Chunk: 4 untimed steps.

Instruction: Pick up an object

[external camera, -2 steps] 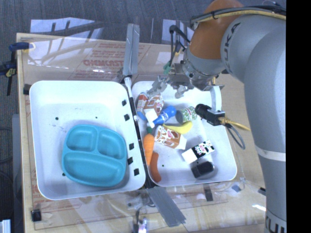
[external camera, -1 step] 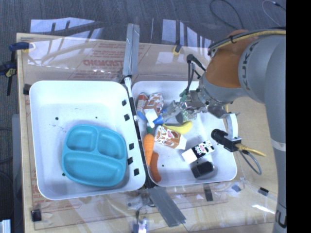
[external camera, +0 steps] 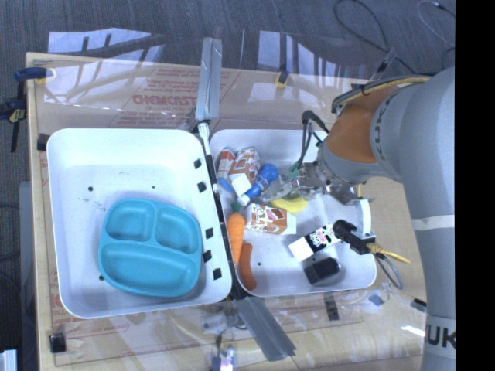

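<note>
Nearest us, the small black block (external camera: 322, 270) lies at five o'clock in the right white bin (external camera: 272, 286); the gripper (external camera: 298, 178) hovers over the yellow object (external camera: 291, 205) mid-bin, finger spread indiscernible; we should descend squarely onto one item

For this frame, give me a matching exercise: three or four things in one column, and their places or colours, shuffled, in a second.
Things:
1. blue divided tray
2. carrot
3. black block
4. blue bottle

Places:
A. right bin, by its near rim
B. left bin
C. right bin, along its left wall
D. right bin, middle, left of the arm's wrist

Pairs: 1-B, 2-C, 3-A, 4-D
</note>
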{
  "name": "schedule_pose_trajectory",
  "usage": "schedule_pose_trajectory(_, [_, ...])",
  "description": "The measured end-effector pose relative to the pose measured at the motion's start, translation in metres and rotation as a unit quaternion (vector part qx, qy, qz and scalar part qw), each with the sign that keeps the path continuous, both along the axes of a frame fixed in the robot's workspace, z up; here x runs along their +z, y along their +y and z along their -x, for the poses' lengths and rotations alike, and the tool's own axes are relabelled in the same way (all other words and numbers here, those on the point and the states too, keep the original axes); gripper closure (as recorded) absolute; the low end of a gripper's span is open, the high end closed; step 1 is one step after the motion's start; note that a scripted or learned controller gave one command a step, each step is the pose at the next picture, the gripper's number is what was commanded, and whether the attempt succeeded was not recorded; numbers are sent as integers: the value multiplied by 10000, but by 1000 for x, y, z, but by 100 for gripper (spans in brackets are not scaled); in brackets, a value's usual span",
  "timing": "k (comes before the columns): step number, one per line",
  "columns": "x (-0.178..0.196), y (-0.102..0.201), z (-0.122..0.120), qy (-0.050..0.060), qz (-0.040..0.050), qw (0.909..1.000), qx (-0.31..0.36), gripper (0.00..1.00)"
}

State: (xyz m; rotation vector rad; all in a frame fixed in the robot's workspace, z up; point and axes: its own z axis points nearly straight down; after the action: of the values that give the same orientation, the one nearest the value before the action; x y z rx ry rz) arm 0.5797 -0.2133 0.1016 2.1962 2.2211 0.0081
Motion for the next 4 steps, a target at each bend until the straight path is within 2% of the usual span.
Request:
schedule_pose_trajectory(1, [-10, 2, -54, 108, -40, 9997, 222, 0])
schedule_pose_trajectory(2, [0, 3, -54, 115, -44, 9996, 247, 100])
schedule_pose_trajectory(3, [0, 3, -54, 116, -45, 9996, 250, 0])
schedule_pose_trajectory(4, [-10, 10, 22, 102, -45, 9999, 81, 0])
